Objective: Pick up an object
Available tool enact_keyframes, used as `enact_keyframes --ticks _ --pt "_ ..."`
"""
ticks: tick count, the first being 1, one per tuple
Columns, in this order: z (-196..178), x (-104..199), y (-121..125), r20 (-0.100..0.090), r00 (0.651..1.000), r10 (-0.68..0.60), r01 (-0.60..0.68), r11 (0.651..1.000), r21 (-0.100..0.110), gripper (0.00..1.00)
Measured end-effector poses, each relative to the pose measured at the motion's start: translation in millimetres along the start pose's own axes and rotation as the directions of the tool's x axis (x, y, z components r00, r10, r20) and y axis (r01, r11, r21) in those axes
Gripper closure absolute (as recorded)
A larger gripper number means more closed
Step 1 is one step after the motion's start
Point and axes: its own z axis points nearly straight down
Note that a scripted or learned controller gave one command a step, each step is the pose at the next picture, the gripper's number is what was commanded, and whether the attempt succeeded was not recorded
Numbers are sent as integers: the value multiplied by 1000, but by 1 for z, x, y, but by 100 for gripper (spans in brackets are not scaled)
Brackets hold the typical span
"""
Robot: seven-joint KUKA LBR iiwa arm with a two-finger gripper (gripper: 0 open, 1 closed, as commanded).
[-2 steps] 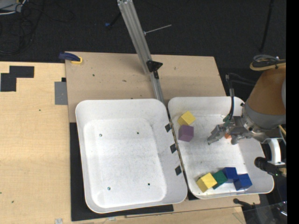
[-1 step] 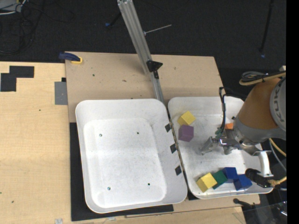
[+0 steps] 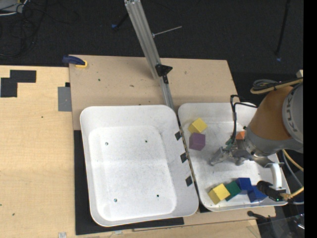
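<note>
Grey metal and an orange band mark the arm, which reaches in from the right and bends low over the right bin, its gripper pointing leftward close above the bin floor. The fingers look slightly parted with nothing between them, though they are small and hard to read. Just up and to the left of the gripper lies a purple cube, near but apart from the fingertips, and a yellow cube sits just beyond it, further up. Below the gripper, toward the bin's near edge, a second yellow block rests against a green block, with blue blocks just to their right. To the gripper's left, past the dividing rims, is the left bin, a bare white tray.
</note>
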Motion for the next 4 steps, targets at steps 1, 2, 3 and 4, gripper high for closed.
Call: enact_keyframes --ticks 1,2,3,4 --pt "-10 -1 0 -1 1000 7 -7 1000 1 100" --pt "-56 2 -7 1 1000 2 -2 1000 -3 100" --pt "-101 -5 -9 2 1000 2 -2 1000 -5 100" --pt "-144 -6 -8 2 1000 -3 3 1000 -5 100"
